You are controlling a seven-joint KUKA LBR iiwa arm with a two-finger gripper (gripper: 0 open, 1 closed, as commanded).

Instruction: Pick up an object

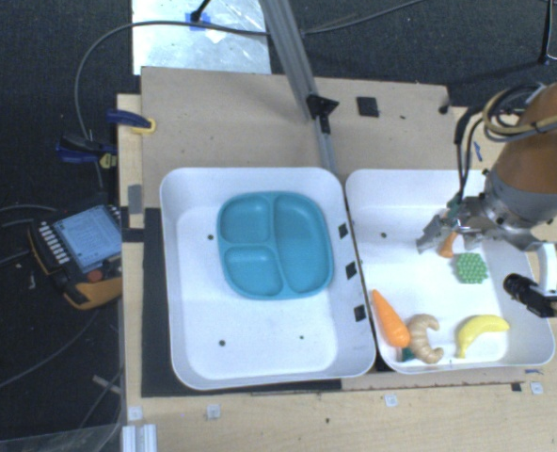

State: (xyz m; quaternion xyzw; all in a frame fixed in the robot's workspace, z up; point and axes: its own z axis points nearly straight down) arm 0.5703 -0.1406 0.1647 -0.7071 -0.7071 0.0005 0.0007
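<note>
My gripper (445, 232) hangs over the upper middle of the right bin (391, 201), at the end of the grey arm with the orange band (542, 163). A small orange object (447, 245) peeks out right under the gripper's tip, and the rest of it is hidden. Just to the lower right lies a green bumpy object (470, 268). Along the bin's front edge lie an orange carrot (389, 316), a beige ginger-like piece (426, 337) and a yellow banana (481, 331).
The left bin (189, 281) holds a blue divided plate (275, 244). A ridge where the two bins' walls meet (351, 262) runs between them. A grey pole (293, 50) slants in from the top. Cables and a handheld device (81, 252) lie left of the bench.
</note>
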